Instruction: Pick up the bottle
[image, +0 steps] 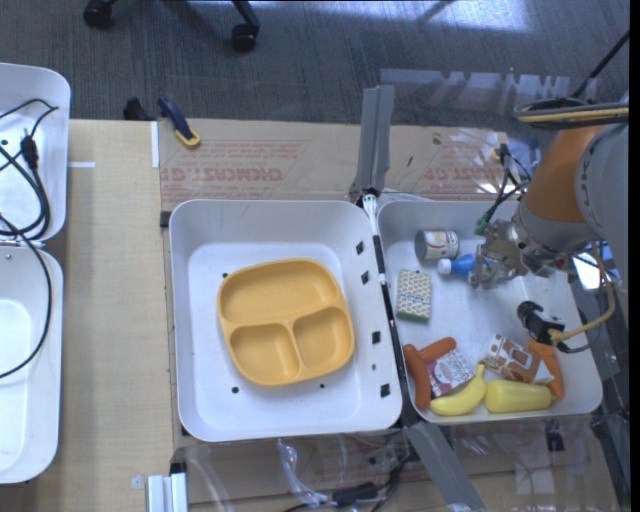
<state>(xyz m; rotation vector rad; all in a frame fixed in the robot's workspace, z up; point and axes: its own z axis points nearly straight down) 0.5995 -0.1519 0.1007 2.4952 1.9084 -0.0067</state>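
Plastic, likely light and slick, the bottle (442, 246) lies on its side in the right bin (585, 395), blue cap beside the pincer (487, 272); grip its body crosswise.

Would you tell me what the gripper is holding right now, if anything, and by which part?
It cannot be told: the gripper sits at the bottle's blue-capped end in the right bin, but a grasp isn't visible.

The bottle (444, 248) is lying on its side in the far part of the right-hand bin (590, 395), its pale, label-wrapped body pointing left and its blue cap (small, rounded) facing right toward the claw (487, 272).
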